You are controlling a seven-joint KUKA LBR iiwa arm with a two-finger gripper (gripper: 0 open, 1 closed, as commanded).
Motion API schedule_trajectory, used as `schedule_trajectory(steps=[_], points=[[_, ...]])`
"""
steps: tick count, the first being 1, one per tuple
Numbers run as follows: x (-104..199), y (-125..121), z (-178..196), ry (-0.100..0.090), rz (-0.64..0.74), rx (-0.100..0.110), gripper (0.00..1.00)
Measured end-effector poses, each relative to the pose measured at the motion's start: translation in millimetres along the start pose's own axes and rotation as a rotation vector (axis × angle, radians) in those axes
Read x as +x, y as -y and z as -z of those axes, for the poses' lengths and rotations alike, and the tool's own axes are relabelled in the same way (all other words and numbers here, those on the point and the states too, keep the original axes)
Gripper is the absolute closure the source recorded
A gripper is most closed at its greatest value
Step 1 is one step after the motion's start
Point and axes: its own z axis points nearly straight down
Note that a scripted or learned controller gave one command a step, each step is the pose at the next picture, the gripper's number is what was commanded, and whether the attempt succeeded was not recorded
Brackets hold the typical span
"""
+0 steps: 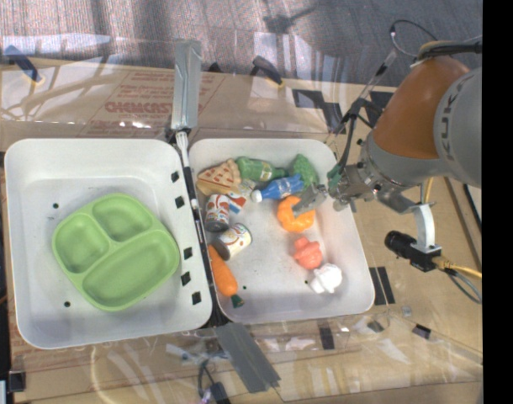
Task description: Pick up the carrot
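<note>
The carrot (224,274) lies in the right bin (351,286), hard against its left wall at about eight o'clock from the bin's middle, its tip pointing toward five o'clock. Just above it, at twelve o'clock, a small can (235,240) lies on its side, with another can (217,210) beyond that. Toward the carrot's three o'clock sit a pink toy (307,252) and a white one (326,279), well apart from it. At the carrot's two o'clock, an orange round toy (294,215) rests under the claw (314,197), which hovers near the bin's upper right; its fingers look parted, though the blur makes that uncertain, and nothing is visibly between them. The left bin (38,310) holds a green divided plate (115,251), at the carrot's nine o'clock.
</note>
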Motion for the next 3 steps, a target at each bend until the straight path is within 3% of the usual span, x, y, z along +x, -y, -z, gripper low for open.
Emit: schedule_trajectory(steps=[1, 2, 3], points=[[-20.7, -51.2, -112.8, -0.003, -0.062, 0.006, 0.00], [-21.9, -17.9, -123.8, -0.002, -0.263, 0.000, 0.00], [-20.1, -47.1, -123.3, -0.001, -0.420, -0.002, 0.00]])
